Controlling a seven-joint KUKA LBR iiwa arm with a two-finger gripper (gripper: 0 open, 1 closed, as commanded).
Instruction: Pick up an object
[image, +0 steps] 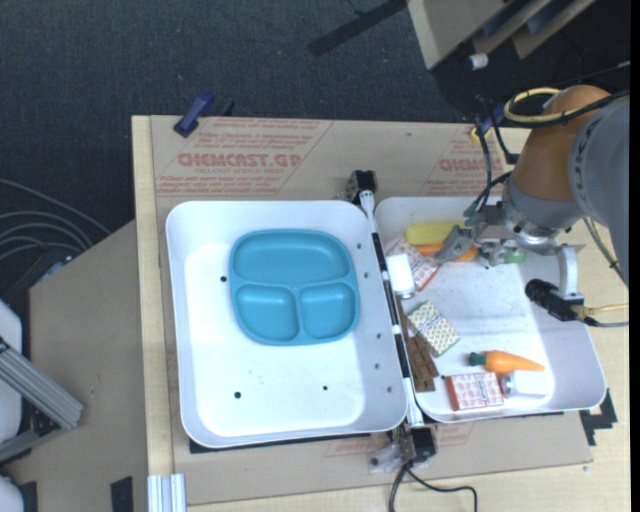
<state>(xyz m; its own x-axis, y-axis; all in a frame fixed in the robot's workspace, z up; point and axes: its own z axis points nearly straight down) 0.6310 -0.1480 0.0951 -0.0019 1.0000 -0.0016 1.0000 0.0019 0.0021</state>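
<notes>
The arm comes in from the upper right, and my gripper hangs low over the back of the right bin. A yellow piece lies just to its left in the back corner. A small orange piece shows right at the gripper's tip, partly hidden by it. Further forward lie a checkered packet, a brown bar, a carrot, a red and white box and a white tube.
The left bin holds a blue three-part plate. A white block rests against the divider between the bins. Cables and a black connector hang from the wrist over the right bin's right side.
</notes>
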